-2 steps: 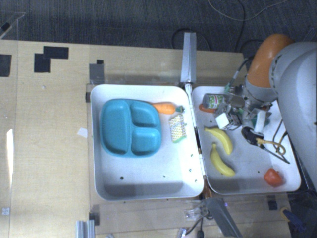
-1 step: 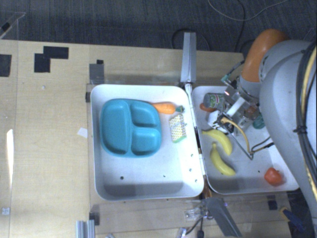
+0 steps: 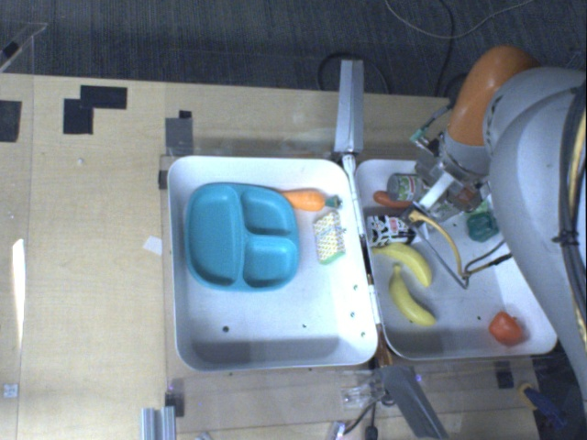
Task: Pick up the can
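The wooden bench [image 3: 83, 273] fills most of the view, with dark carpet beyond its far edge. The grey arm [image 3: 541, 181] reaches in from the right, its orange band [image 3: 491, 85] high above the right bin.

Two shallow white bins sit side by side, touching along a shared edge. The left bin [image 3: 266, 333] holds a blue divided plate [image 3: 243, 236], which lies toward the bin's far left part. Just beside the plate's far right corner lies a carrot [image 3: 305, 200], and below the carrot, against the plate's right side, rests a small yellow-and-white patterned packet [image 3: 329, 238].

The right bin [image 3: 459, 333] carries more things. Two bananas [image 3: 408, 282] lie near its left wall, one just behind the other. Above them stands a small black-and-white printed carton [image 3: 390, 230]. A teal object [image 3: 481, 225] sits partly under the arm at the right. A small red-orange fruit, perhaps a tomato [image 3: 506, 328], lies at the near right corner, well apart from the rest.

The can [image 3: 402, 187] lies on its side at the far end of the right bin, with a red item just below it. The hand [image 3: 431, 202] sits right beside the can, at its right end; whether its fingers are spread or pressed together cannot be made out.
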Available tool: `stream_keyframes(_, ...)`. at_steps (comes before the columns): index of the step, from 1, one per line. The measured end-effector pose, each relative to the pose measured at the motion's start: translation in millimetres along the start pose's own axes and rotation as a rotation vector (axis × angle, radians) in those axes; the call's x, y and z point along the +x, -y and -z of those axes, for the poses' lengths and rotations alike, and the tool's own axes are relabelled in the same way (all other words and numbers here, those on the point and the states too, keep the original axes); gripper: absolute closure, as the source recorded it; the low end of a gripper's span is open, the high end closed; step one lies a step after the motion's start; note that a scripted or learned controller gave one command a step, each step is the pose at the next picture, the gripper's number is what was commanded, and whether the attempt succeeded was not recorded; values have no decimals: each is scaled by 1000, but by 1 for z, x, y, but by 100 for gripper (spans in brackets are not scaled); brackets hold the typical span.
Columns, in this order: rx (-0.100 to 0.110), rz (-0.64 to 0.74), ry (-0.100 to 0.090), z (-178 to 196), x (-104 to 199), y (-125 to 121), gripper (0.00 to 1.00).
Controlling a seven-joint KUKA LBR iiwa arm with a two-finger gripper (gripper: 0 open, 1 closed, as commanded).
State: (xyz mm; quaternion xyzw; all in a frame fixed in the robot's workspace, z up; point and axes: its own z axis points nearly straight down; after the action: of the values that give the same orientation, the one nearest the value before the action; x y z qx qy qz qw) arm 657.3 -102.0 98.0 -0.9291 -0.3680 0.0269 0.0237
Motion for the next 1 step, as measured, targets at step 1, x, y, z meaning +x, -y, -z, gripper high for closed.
stream_keyframes(1, -61, -291, -46, 149, 29, 39, 100)
